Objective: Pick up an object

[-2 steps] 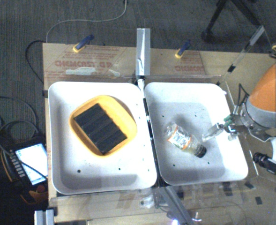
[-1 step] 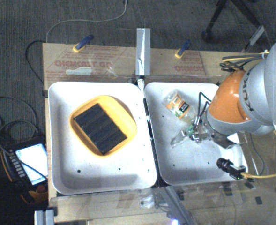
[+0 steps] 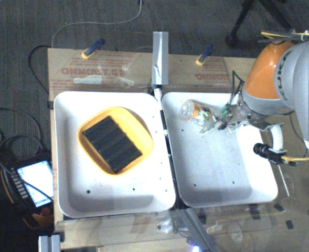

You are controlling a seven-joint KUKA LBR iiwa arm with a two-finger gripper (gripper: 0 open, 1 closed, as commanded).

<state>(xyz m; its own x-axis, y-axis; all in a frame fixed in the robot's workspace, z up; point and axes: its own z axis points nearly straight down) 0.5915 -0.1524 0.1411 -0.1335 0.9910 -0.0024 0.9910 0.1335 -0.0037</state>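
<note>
Bottle in right bin

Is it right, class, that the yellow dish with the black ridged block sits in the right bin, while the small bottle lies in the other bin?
No. The camera view shows the yellow dish with the black ridged block in the left bin; the small bottle lies in the right bin.

Left bin: middle taken by a yellow dish holding a dark ridged block; bare floor along the near and left edges.
Right bin: bottle lying at the far wall; arm overhangs the far right corner; centre and near half bare.
Between bins: rims nearly touching, upright metal post at the far end.
</note>
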